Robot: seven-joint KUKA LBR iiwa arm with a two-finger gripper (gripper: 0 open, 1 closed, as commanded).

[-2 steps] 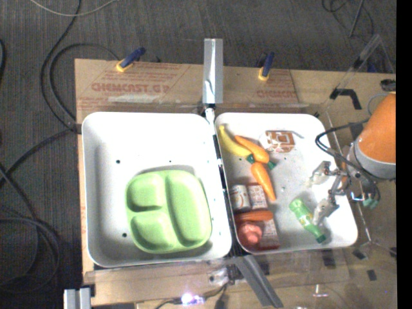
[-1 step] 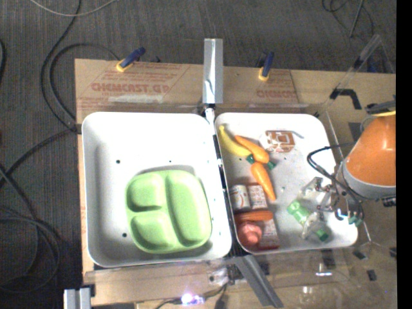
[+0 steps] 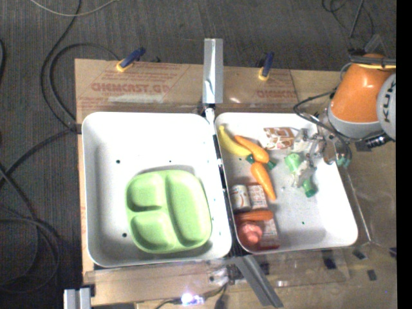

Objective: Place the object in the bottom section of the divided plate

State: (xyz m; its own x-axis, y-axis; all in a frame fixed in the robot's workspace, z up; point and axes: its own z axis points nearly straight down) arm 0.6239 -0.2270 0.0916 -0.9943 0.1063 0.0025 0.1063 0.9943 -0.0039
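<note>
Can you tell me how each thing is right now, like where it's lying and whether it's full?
green divided plate: lying flat in the left bin, nothing in its sections.
banana: lying in the right bin, by the left wall.
two carrots: lying beside the banana.
small cans: lying on their sides below the carrots.
end effector: low over the right bin's upper right, among small green items.

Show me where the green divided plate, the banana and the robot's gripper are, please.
green divided plate point(image 3: 168, 211): camera view, on the ridge between its sections.
banana point(image 3: 233, 146): camera view, on its yellow middle.
gripper point(image 3: 317, 152): camera view, between its fingertips.
</note>
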